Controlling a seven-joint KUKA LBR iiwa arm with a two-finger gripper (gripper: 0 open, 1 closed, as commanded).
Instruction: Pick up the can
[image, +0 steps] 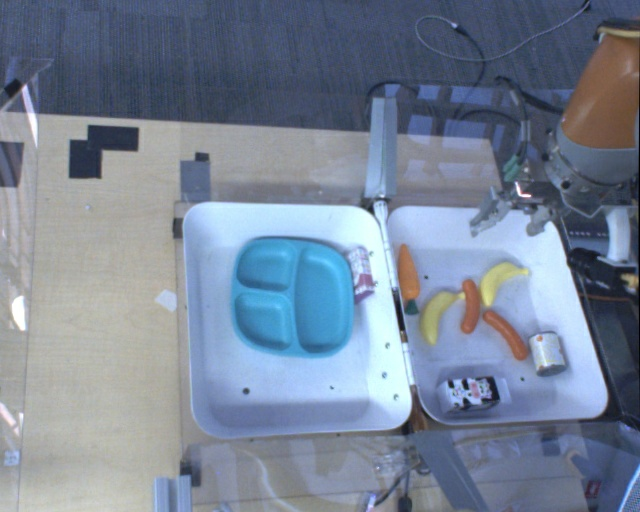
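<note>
Overhead: gripper (512, 212) hangs over the right bin's (590, 395) far rim, jaws spread w/ nothing between them.
The can (546, 353), a short silvery cylinder lying on its side, rests near that bin's right wall, well apart from the jaws & nearer the camera. Beside it: two orange sausages (505, 333), two yellow bananas (503, 279), a carrot (407, 271), & a dark packet (471, 393) w/ unreadable print. Left bin (210, 400) holds a smooth blue divided plate (294, 296); a small wrapper (361, 272) touches its right edge, label illegible.
</note>
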